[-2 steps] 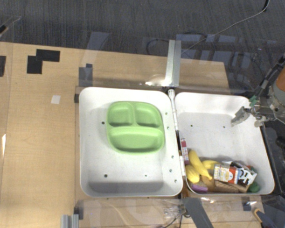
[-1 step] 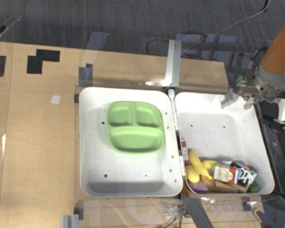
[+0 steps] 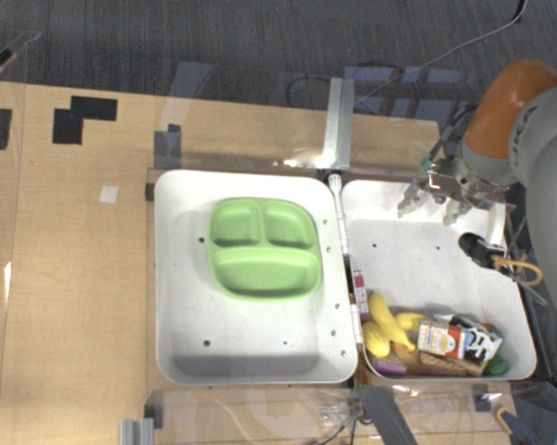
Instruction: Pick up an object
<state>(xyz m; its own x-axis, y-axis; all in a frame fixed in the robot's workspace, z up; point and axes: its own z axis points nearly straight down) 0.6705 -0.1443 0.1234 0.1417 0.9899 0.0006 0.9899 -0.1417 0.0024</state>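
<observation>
Up at the far edge of the right bin (image 3: 441, 259), camera view, the gripper (image 3: 431, 207) hangs over bare white floor w/ its fingers spread apart and nothing between them, i.e. released. Arm comes in from the right, orange band above the wrist.

Objs to pick are all heaped at the opposite, near end of that same bin: banana (image 3: 385, 321) lying w/ its long axis running roughly far-to-near, slanted toward the near right, just beside the divider; juice carton (image 3: 436, 337) touching it on the right, lying on its side w/ long axis across the bin; a dark-labelled pack (image 3: 479, 343) beyond that, toward the right wall. A small purple piece and a green one peek out at the near rim, too small to name.

So the pile lies toward the near edge from the gripper, well apart from it, w/ open bin floor between; my guess is a clear run down the bin. Tight spots: banana hugs the divider, pile presses on the near wall, so little room for fingers on those sides.

Left bin (image 3: 180, 287) holds a green divided tray (image 3: 262, 247), apart from the arm.
</observation>
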